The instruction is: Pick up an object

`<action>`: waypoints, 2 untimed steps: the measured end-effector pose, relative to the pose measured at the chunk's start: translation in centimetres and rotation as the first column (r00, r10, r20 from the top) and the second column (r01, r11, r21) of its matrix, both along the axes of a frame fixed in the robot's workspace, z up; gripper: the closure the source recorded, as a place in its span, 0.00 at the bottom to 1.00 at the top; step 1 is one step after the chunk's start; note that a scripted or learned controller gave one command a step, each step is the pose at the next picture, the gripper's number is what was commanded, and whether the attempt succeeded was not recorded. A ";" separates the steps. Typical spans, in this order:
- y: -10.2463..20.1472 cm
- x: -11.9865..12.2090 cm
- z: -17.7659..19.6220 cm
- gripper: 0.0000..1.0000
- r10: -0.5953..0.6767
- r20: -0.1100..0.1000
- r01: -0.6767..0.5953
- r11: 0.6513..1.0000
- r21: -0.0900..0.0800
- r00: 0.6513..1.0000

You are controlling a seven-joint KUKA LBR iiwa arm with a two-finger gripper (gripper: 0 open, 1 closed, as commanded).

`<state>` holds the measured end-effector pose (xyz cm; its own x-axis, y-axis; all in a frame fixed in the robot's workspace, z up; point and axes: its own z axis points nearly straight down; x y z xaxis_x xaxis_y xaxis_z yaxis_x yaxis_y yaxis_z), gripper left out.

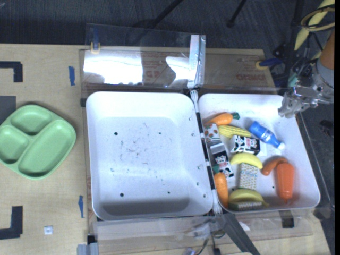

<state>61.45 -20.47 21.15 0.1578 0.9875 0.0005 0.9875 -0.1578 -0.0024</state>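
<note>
The right bin point(305, 158) holds a pile of toy food. Among it are a blue bottle point(264, 133), a corn cob point(234, 130), a carrot point(222, 118), a cow-patterned carton point(245, 143) and a banana point(247, 159). Nearer the front lie a red-orange pepper point(285, 180), a waffle-like block point(247, 176), a second banana point(245, 195) and another carrot point(220, 187). My gripper point(289, 106) hangs over the bin's far right corner, up and right of the blue bottle and apart from it. Nothing shows held in it.
The left bin point(141, 153) sits beside the right one, with a ridge between them. A green divided plate point(34, 141) lies on the bench at far left. A clear plastic panel point(143, 62) stands behind the bins. Cables and stands crowd the far right.
</note>
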 end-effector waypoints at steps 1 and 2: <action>-1.2 5.3 -0.9 1.00 -0.243 0.002 0.243 0.970 -0.002 0.970; -0.6 5.3 -0.3 1.00 -0.381 0.002 0.381 0.925 -0.002 0.925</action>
